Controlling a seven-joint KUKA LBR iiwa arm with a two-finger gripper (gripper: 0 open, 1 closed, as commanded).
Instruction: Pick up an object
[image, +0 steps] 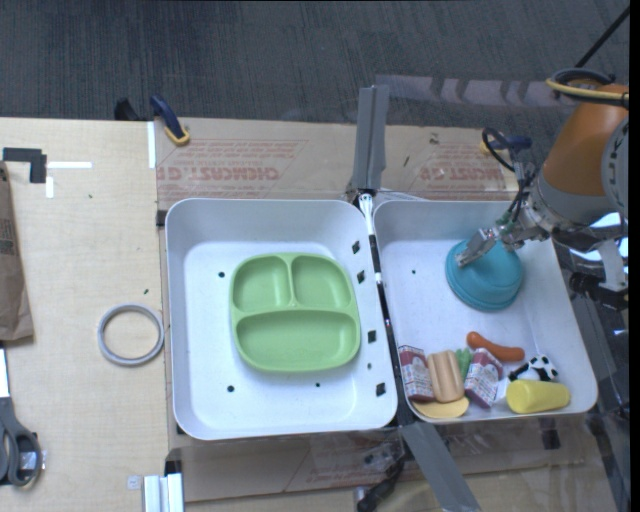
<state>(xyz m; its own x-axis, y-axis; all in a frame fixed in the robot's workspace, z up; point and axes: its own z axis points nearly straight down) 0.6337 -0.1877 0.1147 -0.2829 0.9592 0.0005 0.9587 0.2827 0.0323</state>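
Arm over the right bin, gripper (480, 247) low above a blue bowl (487, 276).

Camera view: the bowl sits upside down at about 1 o'clock in the right bin (420, 300), the gripper at its 11 o'clock edge; whether the pincer is open or grasping cannot be told. A green divided plate (295, 312) lies mid left bin (190, 330).

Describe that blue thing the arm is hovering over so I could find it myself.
Look at the right-hand white bin, nearer its far end. There sits a round blue upturned bowl, alone, directly beneath the gripper. Everything else in that bin, an orange carrot, a yellow toy and small packets, clusters along the near edge; it is the one blue, dome-shaped thing.
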